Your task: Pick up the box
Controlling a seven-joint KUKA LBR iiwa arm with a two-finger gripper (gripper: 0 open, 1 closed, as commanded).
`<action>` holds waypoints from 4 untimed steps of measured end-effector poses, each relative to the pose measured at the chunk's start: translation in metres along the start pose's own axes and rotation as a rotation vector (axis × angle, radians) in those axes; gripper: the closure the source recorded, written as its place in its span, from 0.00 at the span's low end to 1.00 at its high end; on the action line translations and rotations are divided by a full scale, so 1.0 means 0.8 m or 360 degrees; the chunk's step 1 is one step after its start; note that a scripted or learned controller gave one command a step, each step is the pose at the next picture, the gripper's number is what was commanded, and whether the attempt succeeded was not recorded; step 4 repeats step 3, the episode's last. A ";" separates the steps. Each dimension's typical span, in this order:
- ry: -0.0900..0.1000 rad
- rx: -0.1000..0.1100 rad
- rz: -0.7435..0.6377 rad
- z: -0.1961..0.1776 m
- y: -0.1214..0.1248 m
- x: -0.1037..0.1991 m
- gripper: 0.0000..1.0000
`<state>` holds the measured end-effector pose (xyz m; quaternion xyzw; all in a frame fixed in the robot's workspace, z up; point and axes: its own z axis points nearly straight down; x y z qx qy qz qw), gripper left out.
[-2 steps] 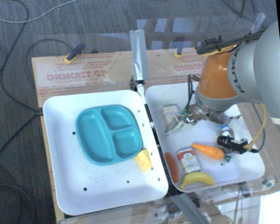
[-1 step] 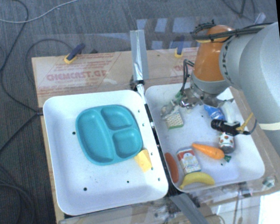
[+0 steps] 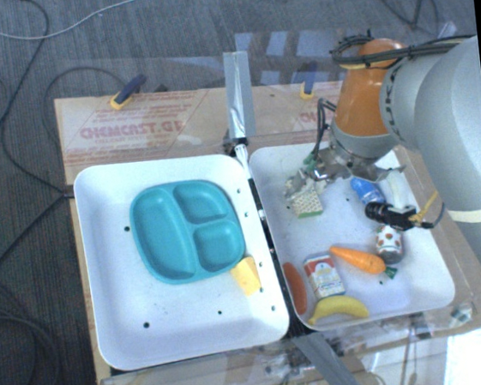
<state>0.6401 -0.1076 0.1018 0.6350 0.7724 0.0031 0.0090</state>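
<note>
Left bin (image 3: 118,331) holds a teal divided tray (image 3: 186,230) and a yellow block (image 3: 246,275) at its lower right. Right bin (image 3: 424,291) holds the gripper (image 3: 320,170), a waffle-like piece (image 3: 306,199) just below it, a blue object (image 3: 366,188), a carrot (image 3: 359,259), a sausage (image 3: 295,287) and a banana (image 3: 340,308). Bare floor lies right of the gripper's tip, toward the far rim. Box (image 3: 323,275): red-and-white, flat, well below the gripper, untouched. Whether the gripper is released or clenched: cannot tell.
</note>
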 end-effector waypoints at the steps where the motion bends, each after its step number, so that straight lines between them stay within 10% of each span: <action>1: 0.0017 0.0027 -0.0030 -0.103 -0.035 0.069 1.00; 2: 0.0013 0.0028 -0.0235 -0.066 0.001 -0.006 1.00; 4: 0.0017 0.0027 -0.0211 -0.137 0.003 0.060 1.00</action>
